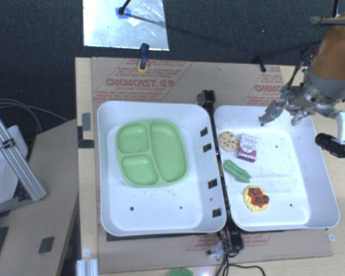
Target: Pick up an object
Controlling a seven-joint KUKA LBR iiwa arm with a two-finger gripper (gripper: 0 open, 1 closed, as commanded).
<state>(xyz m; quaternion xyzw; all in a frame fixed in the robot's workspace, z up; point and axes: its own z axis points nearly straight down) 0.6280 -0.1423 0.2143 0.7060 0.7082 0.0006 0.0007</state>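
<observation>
Objects available for pickup lie in the right bin [310, 206], grouped toward its left wall. You will find four of them: a round cookie [227, 140] nearest the far end, a small pink-and-white box [248, 148] just beside it to the right, a green pickle-shaped piece [237, 170] below these, and a yellow item with red topping [256, 198] nearest the front edge of the counter [161, 73]. The cookie and the box sit close together; the green piece and the yellow item lie apart from each other.

Note the left bin [109, 211]. It carries a green divided tray [151, 153] with three compartments, placed toward the far left of that bin.

Observe the arm [333, 56] entering at the far right corner of the counter, with its orange band above the wrist. The claw [284, 112] hangs over the far edge of the right bin, well apart from all four objects. Its two metal fingers [268, 115] stand spread with a clear gap between them, and nothing lies in that gap.

A black part [333, 145] attached near the wrist projects over the right wall of the right bin.

A yellow-and-blue clamp [144, 59] sits at the far edge of the counter.
</observation>
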